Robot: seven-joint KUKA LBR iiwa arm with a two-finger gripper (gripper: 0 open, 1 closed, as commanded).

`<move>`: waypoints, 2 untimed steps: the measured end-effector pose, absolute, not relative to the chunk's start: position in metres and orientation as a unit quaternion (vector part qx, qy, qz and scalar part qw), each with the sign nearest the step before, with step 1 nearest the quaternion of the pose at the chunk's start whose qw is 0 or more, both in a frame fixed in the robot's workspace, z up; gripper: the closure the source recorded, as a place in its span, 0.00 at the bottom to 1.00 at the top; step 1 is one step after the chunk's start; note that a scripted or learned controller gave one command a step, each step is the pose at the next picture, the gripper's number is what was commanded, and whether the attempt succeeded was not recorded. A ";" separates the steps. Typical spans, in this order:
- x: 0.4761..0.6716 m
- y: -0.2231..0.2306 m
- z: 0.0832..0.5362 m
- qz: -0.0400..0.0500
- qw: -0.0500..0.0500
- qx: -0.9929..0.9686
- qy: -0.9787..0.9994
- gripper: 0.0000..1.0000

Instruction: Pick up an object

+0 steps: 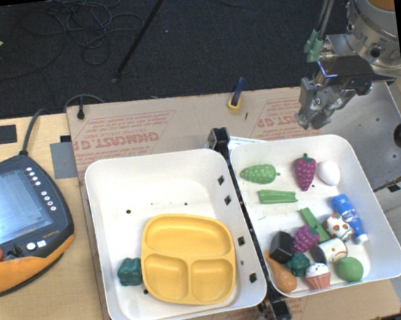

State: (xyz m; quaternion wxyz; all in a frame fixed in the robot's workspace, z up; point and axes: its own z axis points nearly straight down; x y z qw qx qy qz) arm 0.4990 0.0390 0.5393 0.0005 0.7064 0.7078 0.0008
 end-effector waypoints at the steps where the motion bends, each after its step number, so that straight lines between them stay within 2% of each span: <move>1: 0.477 0.063 0.366 -0.008 -0.006 0.707 0.707 1.00; 2: 0.500 0.066 0.384 -0.001 0.000 0.706 0.708 1.00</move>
